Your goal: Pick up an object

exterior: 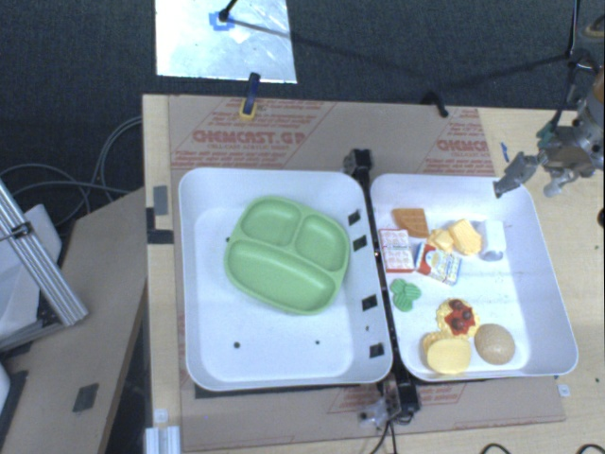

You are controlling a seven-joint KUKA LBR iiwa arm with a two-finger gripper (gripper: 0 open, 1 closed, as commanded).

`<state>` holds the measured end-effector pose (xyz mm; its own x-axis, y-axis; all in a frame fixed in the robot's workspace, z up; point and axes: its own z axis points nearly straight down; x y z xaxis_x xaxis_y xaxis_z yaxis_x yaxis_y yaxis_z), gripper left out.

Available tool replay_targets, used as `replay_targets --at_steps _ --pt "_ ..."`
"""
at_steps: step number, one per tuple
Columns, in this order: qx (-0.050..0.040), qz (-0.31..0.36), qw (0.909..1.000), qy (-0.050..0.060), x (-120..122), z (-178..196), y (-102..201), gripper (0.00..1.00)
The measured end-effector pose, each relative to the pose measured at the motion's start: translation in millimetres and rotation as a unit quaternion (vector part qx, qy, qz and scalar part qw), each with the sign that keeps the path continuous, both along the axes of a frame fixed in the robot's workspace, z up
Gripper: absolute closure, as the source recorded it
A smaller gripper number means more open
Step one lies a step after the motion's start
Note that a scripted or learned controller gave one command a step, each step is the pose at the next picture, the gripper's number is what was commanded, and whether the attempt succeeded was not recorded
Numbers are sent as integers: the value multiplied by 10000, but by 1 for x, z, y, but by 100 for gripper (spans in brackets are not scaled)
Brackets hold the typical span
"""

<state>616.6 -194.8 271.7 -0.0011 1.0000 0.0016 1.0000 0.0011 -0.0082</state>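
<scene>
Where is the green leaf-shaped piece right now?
In the camera view, the green leaf piece lies in the right bin, close to its left wall, just below the red-and-white packets and up-left of the yellow round item.

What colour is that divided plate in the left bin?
Light green, plain with no pattern; the divided plate shows clearly in the camera view.

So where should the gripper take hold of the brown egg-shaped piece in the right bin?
Probably straight down from above, closing across the narrower width of the brown egg-shaped piece. It lies rounded side up near the right bin front wall, with the yellow round piece close on its left, so fingers best go front and back.
</scene>
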Motion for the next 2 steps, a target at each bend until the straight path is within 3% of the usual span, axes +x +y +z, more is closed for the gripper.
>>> replay_targets --at_steps 1,2 --pt "-12 13 10000 -54 2 7 1 0" --pt "-7 0 10000 -32 4 -51 -8 0"
